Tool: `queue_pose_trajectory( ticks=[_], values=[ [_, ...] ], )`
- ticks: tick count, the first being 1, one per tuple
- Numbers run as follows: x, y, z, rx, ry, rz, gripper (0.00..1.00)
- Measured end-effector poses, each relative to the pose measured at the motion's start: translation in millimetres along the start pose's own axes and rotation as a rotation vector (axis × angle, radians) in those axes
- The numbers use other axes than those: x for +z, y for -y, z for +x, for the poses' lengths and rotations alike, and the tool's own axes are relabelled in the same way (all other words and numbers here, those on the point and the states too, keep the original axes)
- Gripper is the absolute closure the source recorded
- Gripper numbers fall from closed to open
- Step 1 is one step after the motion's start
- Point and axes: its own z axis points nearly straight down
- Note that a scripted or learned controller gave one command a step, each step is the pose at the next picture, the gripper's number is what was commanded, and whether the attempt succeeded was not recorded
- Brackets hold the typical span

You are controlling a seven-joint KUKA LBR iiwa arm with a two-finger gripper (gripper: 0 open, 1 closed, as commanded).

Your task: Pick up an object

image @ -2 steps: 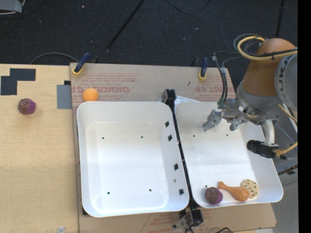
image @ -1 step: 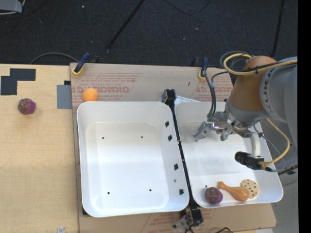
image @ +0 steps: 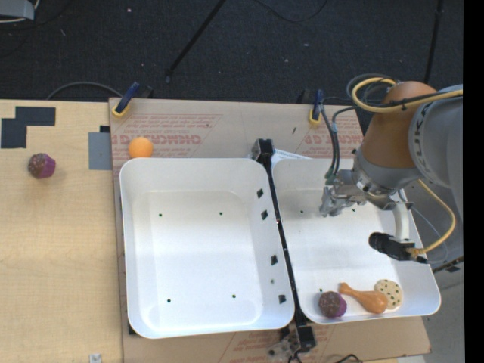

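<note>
Step in hand: approach, by my judgement; nothing is gripped and no object lifted yet.

Bench, far left: one purple ball point(image: 41, 165) on the bare wood, well apart from both bins. One orange ball point(image: 140, 147) just beyond the back left corner of the left bin, outside it.

Left bin point(image: 132, 203): white, shallow, nothing lying in it (small dark dots on the floor look like marks, not objects).

Right bin point(image: 431, 297): three candidates for the pick, clustered at the near edge. A dark purple round thing point(image: 331, 304), then an orange drumstick-shaped toy point(image: 363, 297) touching or just beside it, then a pale speckled disc point(image: 388, 294) against the drumstick's thick end.

Gripper point(image: 331, 206): hangs over the back half of the right bin, well apart from the cluster; nothing sits between its fingers. Whether the jaws stand wide or narrow I cannot tell (too small and foreshortened).

Next move calls for: travel toward the near edge of the right bin, choice of one object, descent square over it. The three lie close together and near the bin wall, so a clean straddle of a single item looks the hard part.
</note>
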Motion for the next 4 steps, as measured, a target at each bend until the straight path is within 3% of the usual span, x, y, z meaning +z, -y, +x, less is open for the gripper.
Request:
queue_pose_trajectory(
  ticks=[1, 3, 4],
  values=[
    [-60.8, -5.3, 3.6, -0.001, 0.001, -0.006, 1.0],
    [-141.5, -0.2, 1.6, -0.001, 0.0, -0.004, 1.0],
    [-135.5, 22.3, 49.1, -0.004, -0.001, 0.0, 1.0]
  ],
)
